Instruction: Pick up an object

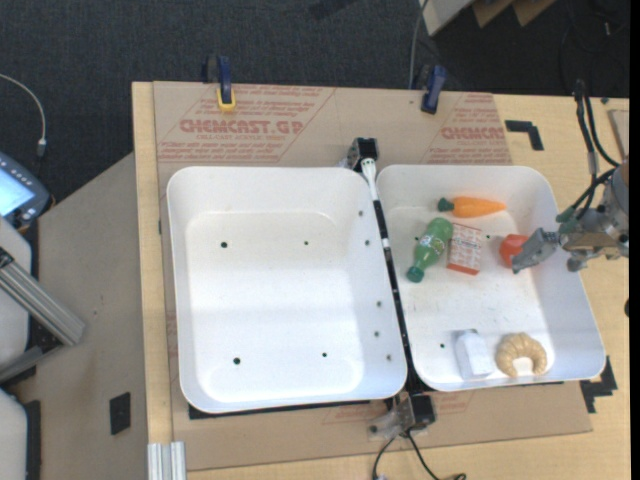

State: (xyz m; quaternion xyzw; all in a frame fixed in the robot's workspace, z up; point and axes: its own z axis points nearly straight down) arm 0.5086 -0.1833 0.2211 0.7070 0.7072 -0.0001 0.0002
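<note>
One gripper hangs low over the right bin, beside a red object; grip unclear

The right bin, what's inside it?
The right bin holds a toy carrot, a green bottle, a small red-and-white packet, a red piece, a white block and a croissant. The gripper partly covers the red piece.

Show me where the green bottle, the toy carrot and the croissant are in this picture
green bottle (429, 247), camera view, middle of its body
toy carrot (478, 207), camera view, orange body
croissant (522, 354), camera view, centre of its curved top
</note>
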